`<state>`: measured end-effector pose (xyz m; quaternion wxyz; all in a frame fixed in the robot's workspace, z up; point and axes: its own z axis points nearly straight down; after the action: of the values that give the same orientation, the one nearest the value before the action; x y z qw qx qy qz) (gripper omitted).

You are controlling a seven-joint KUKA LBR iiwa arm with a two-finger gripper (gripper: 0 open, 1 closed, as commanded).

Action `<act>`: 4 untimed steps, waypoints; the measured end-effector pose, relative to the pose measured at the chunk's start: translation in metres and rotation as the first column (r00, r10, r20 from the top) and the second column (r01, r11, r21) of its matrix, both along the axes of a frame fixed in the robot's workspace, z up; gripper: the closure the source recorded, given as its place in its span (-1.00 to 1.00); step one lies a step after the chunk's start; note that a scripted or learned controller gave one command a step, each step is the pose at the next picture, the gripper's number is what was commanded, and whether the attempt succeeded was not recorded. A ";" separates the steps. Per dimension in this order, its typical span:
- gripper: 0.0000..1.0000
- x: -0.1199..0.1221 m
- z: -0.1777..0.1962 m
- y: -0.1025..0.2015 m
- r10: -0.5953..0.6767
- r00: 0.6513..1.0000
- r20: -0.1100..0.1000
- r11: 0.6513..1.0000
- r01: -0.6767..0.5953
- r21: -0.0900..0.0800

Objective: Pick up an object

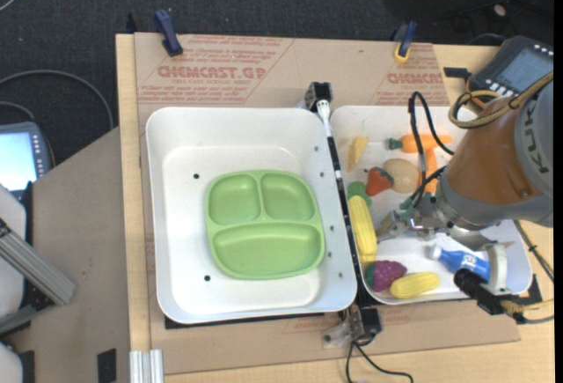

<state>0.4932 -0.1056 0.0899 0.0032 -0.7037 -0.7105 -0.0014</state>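
While the claw (412,216) hung low in the right bin (519,280) among the toy food, its spread could not be told. One corn cob (361,226), one grape bunch (387,272) and one lemon (414,285) lay nearby.

Grey arm (528,152) showing a broad orange band, black cables looping over it, yellow cable trailing, metallic end effector (413,218) glinting below
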 end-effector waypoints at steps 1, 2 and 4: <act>-1.00 0.052 -0.005 -0.025 -0.008 1.000 0.008 1.000 0.008 -0.009; -1.00 0.109 -0.005 -0.066 -0.009 1.000 0.008 1.000 0.009 -0.010; 1.00 0.114 -0.006 0.015 -0.003 1.000 0.000 1.000 0.003 -0.004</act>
<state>0.6069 -0.0910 0.0842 0.0016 -0.7047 -0.7095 0.0000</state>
